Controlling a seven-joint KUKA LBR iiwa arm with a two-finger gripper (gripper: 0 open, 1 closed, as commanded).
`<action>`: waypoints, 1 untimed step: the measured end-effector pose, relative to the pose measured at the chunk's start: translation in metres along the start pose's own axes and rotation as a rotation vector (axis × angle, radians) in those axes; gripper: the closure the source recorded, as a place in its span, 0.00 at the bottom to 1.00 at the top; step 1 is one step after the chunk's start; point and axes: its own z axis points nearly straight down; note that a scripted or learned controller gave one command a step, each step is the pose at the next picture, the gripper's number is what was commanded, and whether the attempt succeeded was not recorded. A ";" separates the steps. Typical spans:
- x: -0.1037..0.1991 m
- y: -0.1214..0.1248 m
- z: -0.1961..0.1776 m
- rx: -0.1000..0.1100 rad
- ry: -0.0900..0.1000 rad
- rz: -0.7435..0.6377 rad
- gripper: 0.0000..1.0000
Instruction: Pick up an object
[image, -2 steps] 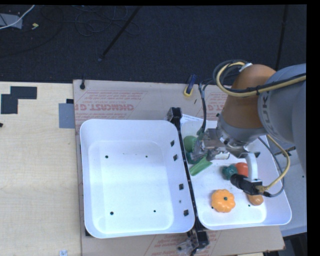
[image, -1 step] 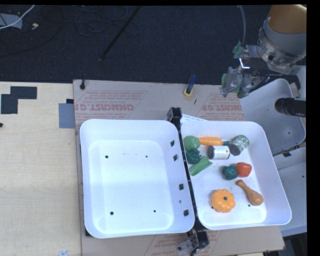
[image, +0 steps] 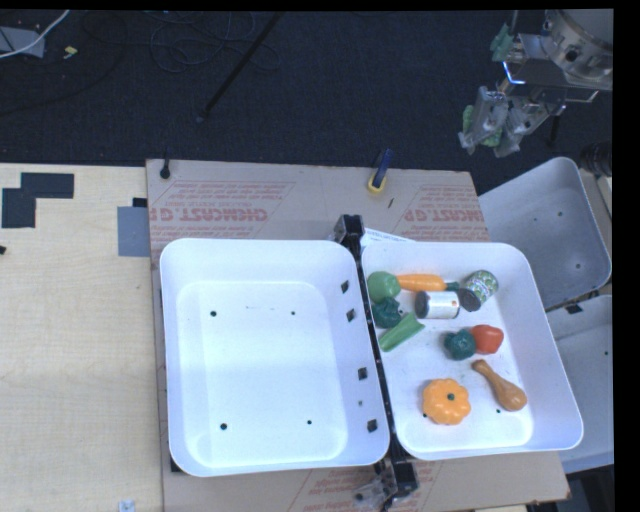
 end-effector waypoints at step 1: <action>-0.024 -0.009 0.293 0.023 0.002 0.004 1.00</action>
